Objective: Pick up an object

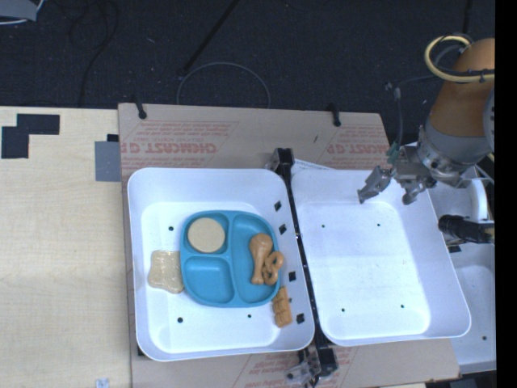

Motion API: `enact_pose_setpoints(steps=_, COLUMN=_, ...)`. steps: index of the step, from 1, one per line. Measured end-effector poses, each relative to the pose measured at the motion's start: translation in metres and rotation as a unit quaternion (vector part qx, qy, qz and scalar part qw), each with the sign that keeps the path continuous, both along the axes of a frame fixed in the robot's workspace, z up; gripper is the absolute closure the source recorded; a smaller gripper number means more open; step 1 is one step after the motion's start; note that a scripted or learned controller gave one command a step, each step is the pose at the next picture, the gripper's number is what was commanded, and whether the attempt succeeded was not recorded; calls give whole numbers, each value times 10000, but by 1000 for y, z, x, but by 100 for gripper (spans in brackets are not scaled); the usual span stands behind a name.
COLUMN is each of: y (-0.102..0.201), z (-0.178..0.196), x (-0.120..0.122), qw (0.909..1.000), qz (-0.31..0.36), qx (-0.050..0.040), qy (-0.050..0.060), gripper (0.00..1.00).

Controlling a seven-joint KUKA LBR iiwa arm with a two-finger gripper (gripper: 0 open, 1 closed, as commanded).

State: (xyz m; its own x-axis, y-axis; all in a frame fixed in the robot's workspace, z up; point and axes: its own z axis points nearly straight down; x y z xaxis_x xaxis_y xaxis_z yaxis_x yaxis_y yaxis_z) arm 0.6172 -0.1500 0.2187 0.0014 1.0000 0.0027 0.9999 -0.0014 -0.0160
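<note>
Above the far right corner of the right bin [380, 330], the gripper [390, 186] hung with its two fingers spread apart and nothing between them — one tip toward the bin's inside, the other nearer its right wall. Behind it the grey wrist rose into the orange band of the arm [464, 79].

Everything worth picking lay well apart from it, across the divider in the left bin [153, 192]. A blue tray [212, 285] sat there with a round tan disc [206, 234] in one compartment and a pretzel-like piece [265, 259] in another. A pale bread-like slab [166, 271] touched the tray's left edge, and a small brown piece [281, 307] lay just beside its lower right corner.

By my reading, the task stood at its approach step — no object chosen or touched yet. The next move would call for a long traverse leftward over the divider, then a descent with the fingers kept wide and lined up across one piece; the small brown piece, off the tray, looked the easiest to straddle.
</note>
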Motion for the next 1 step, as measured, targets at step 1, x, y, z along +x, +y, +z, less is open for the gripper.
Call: enact_pose_setpoints(steps=1, y=0, z=8, x=3, qw=10000, qz=9, qx=-9, qy=-66, gripper=0)
